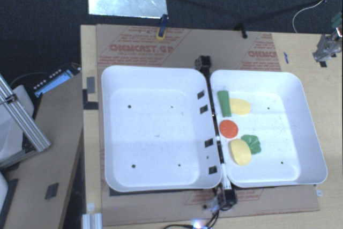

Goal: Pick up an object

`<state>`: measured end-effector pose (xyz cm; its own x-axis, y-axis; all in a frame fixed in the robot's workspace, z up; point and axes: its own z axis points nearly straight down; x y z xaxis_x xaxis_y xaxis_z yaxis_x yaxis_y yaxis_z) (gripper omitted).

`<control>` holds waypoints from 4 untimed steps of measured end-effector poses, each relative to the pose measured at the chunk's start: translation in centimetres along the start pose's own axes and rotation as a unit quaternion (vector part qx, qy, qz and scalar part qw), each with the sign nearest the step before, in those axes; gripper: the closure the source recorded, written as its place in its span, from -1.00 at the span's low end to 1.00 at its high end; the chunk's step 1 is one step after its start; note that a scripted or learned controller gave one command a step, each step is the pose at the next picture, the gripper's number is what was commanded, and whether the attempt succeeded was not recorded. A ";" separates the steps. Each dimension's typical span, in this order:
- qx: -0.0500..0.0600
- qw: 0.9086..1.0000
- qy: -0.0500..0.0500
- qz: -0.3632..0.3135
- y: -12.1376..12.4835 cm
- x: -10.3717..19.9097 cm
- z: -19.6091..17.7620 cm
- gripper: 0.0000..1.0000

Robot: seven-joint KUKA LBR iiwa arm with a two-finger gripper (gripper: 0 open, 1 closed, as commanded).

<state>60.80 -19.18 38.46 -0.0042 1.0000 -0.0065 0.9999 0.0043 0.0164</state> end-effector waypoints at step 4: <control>-0.002 1.000 -0.002 0.005 -0.6 -0.7 -3.2 1.00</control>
<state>60.13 -19.91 41.69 0.0059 0.9999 -0.0104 0.9998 -0.0057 0.0201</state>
